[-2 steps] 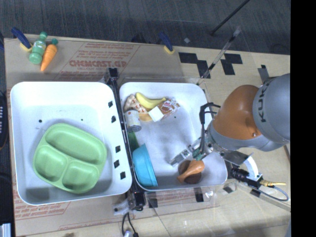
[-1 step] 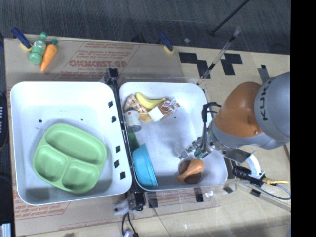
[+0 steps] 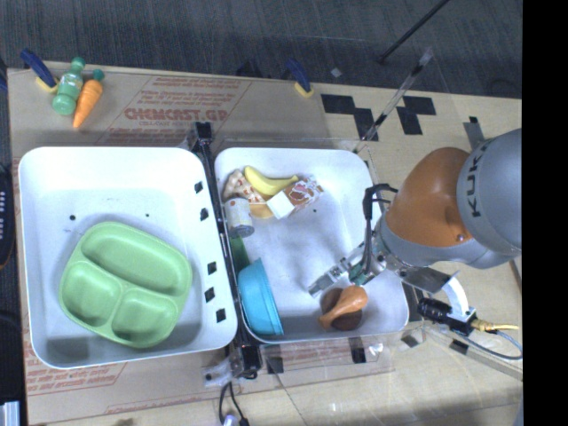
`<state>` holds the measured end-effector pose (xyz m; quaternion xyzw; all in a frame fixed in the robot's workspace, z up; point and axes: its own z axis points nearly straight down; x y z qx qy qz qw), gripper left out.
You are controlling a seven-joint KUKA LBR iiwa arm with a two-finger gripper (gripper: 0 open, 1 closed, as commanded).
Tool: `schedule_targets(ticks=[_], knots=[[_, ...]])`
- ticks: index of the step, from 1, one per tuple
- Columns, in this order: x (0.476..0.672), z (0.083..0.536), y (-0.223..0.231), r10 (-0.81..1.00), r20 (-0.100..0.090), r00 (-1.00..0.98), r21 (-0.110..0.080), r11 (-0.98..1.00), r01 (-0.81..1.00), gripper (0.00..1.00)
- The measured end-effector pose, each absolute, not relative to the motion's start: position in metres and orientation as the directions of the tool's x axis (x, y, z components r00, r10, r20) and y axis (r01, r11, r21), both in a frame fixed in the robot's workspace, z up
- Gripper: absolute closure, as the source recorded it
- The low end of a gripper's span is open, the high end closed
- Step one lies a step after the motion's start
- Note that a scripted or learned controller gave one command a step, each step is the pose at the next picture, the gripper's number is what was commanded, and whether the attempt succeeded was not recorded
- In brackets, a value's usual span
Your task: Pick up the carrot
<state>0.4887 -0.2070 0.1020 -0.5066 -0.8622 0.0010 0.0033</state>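
Down in the right bin, close to its near right corner, lies an orange tapered piece that looks to be the carrot. It rests on or against a dark brown rounded thing; which of the two is on top is hard to judge. The gripper hangs just above and to the left of the carrot, very near it or touching. Whether the claw is open or shut cannot be told, and nothing can be seen in its hold. Behind it rises the orange band of the arm, whose grey shell carries the dark letters "KU", the rest cut off.

Along the bin's left wall stands a blue bowl, tipped on its edge. At the far end a banana lies among a brown-and-white packet, a pale round thing and a small grey can.

A green divided plate with three compartments sits flat in the left bin.

Both bins rest on brown cardboard printed in red; the large line reads "CHEMCAST GP", and the smaller red lines around it are too fine to read. On its far left corner, outside the bins, a second carrot with a green top lies touching a green bottle, next to a blue clamp.
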Motion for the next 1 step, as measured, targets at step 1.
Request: schedule_targets(ticks=[1], knots=[[0.4898, 0.112, -0.2067, 0.868, 0.004, -0.496, -0.007, 0.496, 0.868, 1.0]])
